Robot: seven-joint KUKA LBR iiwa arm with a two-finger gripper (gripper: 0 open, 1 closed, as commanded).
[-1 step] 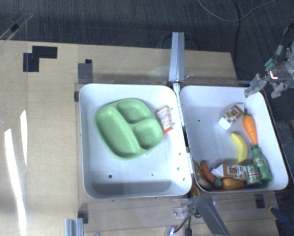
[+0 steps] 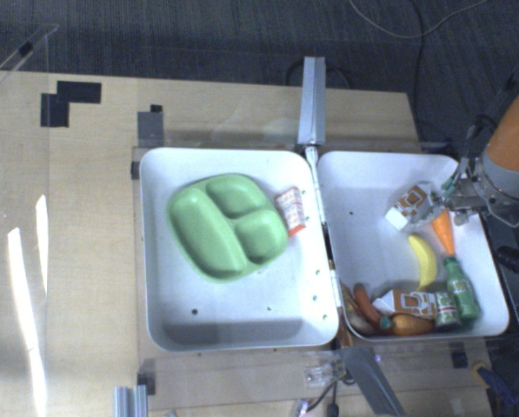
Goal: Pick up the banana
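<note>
A pale wooden bench (image 2: 85,259) is seen from above against dark carpet, and two shallow white bins are set on it side by side, parted by a metal rail; the left bin (image 2: 181,320) is occupied by a green sectioned tray (image 2: 229,226), against whose right edge a small red-and-white packet (image 2: 291,210) is laid. The right bin (image 2: 355,233) is crowded along its right and front sides: a brown-and-white carton (image 2: 411,203) is found near the back, an orange carrot (image 2: 444,233) just behind a green bottle (image 2: 459,292), and a second printed carton (image 2: 411,303), a sausage (image 2: 366,307) and an orange-brown item (image 2: 409,324) are gathered along the front wall. The banana (image 2: 425,260) is placed in the right half of that bin, between the carrot and the front carton, just left of the bottle; it is yellow, short and gently curved, and is uncovered. The gripper (image 2: 459,189) is held above the back right part of the bin, beside the back carton and the carrot's top; how it is set cannot be told.
</note>
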